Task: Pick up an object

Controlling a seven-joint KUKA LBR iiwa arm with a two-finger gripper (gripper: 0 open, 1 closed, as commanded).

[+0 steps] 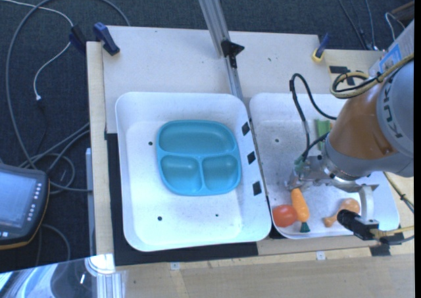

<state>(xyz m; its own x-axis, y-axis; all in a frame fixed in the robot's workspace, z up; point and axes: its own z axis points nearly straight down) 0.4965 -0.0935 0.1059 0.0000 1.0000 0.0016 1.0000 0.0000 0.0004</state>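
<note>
Reaching down into the right bin [276,125], the arm [368,125] comes in from 3 o'clock and leans over the toys. Its gripper [304,173] sits low in that bin, right at the top end of an orange carrot [300,204]. The fingers are too small and too hidden under the wrist to see, so I cannot tell if they are spread apart or squeezed, and I cannot tell if they have the carrot yet.

The carrot lies near the bin's 6 o'clock edge, with its green tip [304,227] pointing down toward 6 o'clock. A red tomato [284,215] sits touching it on the 9 o'clock side. Over toward 3 o'clock there is another small orange toy [348,206], partly behind a black and white part of the arm. A green thing [321,127] peeks out near the arm at 12 o'clock.

The left bin [131,158] holds a blue plate [197,156] with three parts.

I think this is the grabbing step, with the carrot as the likely pick. Next the fingers need to close on the carrot's thick end, not bump the tomato, and then lift straight up slowly. The carrot is smooth and could slip out.
</note>
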